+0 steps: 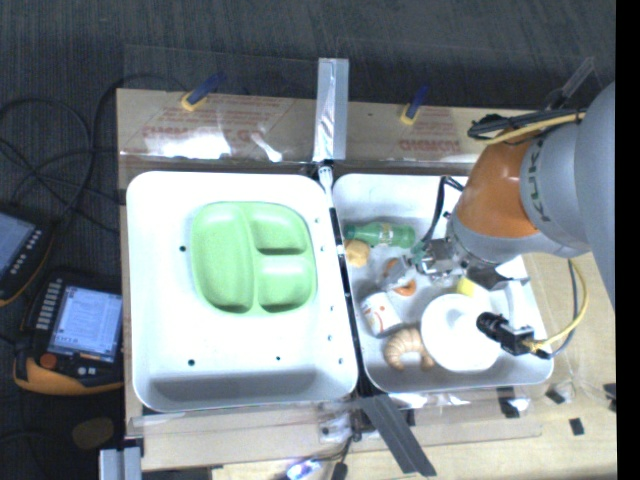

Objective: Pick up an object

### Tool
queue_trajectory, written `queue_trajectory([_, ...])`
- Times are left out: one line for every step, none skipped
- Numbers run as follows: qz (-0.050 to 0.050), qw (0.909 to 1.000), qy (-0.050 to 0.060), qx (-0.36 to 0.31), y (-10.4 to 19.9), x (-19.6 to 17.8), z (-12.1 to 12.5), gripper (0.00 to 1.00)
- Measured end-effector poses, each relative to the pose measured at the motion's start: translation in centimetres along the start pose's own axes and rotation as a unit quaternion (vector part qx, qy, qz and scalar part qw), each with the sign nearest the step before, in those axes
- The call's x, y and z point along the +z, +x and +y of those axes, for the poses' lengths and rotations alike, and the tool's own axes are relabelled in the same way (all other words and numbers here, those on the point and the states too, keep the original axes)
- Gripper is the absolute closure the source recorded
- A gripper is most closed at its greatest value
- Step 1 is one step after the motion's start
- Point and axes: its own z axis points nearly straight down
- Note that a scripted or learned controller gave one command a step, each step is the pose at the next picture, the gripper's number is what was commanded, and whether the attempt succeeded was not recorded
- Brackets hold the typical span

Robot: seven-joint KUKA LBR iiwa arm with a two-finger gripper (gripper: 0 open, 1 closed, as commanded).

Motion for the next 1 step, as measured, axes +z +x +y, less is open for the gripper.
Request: queue_trajectory([0.001,0.9933,0.006,0.115,0.09,-5.27,2.92,0.00])
